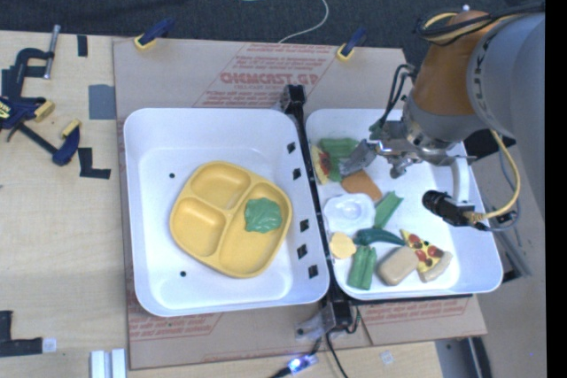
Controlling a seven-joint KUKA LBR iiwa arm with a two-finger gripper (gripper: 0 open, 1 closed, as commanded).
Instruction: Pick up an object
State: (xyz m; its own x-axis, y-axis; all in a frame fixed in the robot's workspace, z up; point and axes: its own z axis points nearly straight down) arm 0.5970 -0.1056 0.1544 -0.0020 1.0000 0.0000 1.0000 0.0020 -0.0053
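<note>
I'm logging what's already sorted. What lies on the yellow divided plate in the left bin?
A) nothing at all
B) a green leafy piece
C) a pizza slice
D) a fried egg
B: a green leafy piece sits in the yellow divided plate's right compartment.

Fixed overhead camera, slanted down, both bins (142, 190) visible

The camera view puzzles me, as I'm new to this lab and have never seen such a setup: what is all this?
It is one picture, taken from above a bench at a slant. The grey and orange machine is a robot arm reaching in from the right. Its gripper hangs low over the right bin, which holds toy food: a pizza slice, a bread piece, green vegetables. The left bin holds a yellow tray with a green leaf. Whether anything is held is unclear.
</note>
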